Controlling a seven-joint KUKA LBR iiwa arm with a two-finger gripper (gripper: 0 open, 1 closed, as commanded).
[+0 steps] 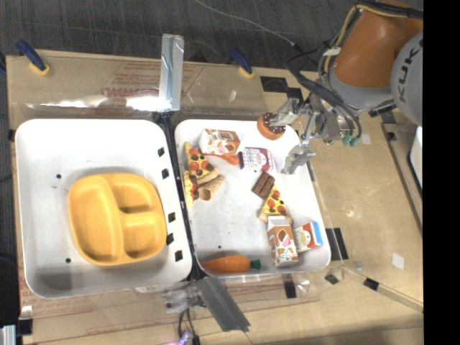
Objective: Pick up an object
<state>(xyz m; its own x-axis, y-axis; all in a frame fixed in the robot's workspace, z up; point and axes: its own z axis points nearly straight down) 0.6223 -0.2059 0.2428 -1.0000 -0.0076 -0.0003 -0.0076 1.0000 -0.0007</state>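
Observation:
My gripper (296,141) hangs over the back right corner of the right bin (237,225), below the arm's orange band. A brown donut with a pink rim (271,126) sits right beside it at the bin's back edge; whether it is held is unclear. In the bin lie a brown-and-white carton (219,142), a purple packet (256,158), a pizza slice (200,165), a waffle cone (210,187), a chocolate bar (263,185), a second pizza slice (274,206), two small cartons (282,241) and a carrot (226,264).
The left bin (36,157) holds a yellow divided tray (117,216). A grey taped divider (172,70) rises behind the seam between the bins. Cables (338,124) loop around the wrist at the right.

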